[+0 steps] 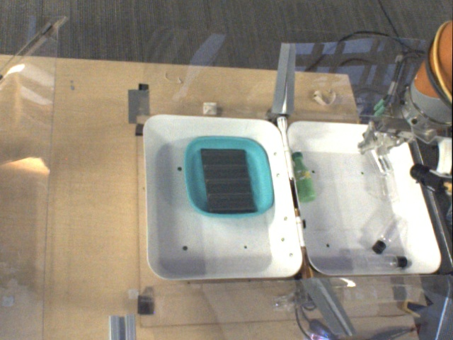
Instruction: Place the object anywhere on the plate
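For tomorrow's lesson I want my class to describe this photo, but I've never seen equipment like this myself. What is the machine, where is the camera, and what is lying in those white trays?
The camera is fixed above a wooden bench, looking down at a slant. Two shallow white bins sit side by side. The left bin holds a teal plate with a dark ridged block lying on it. The right bin holds a small green bottle lying against its left wall. The machine is a robot arm reaching in from the right, with an orange band above its wrist. Its two-finger gripper hangs over the right bin, well away from the bottle, and nothing shows between its fingers.
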